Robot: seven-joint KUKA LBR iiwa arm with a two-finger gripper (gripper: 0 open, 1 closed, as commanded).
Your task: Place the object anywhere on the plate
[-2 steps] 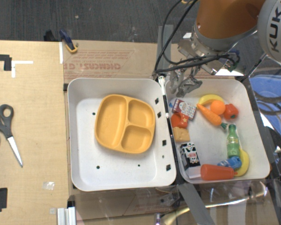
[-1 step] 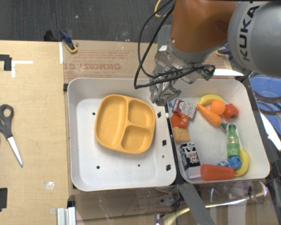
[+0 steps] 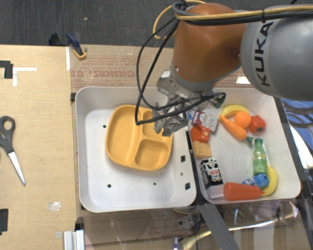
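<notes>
A yellow divided plate (image 3: 130, 139) lies in the left white bin (image 3: 94, 191), toward its upper middle. My gripper (image 3: 169, 123) hangs under the big orange wrist (image 3: 208, 40), just over the plate's right rim, close to the wall between the two bins. Cables cross in front of it, and I cannot make out anything held in it. The loose objects lie in the right bin (image 3: 287, 191): a red-and-white packet (image 3: 207, 121), a red block (image 3: 200, 134), a tan bread piece (image 3: 202, 150) and a black-and-white carton (image 3: 212, 172) are nearest the gripper.
Further right in that bin are a carrot (image 3: 233, 127), an orange (image 3: 242, 119), a red pepper (image 3: 257, 123), a green bottle (image 3: 259, 158), two bananas and a long orange-red piece (image 3: 241, 191). Scissors (image 3: 8, 145) lie on the wooden bench at left.
</notes>
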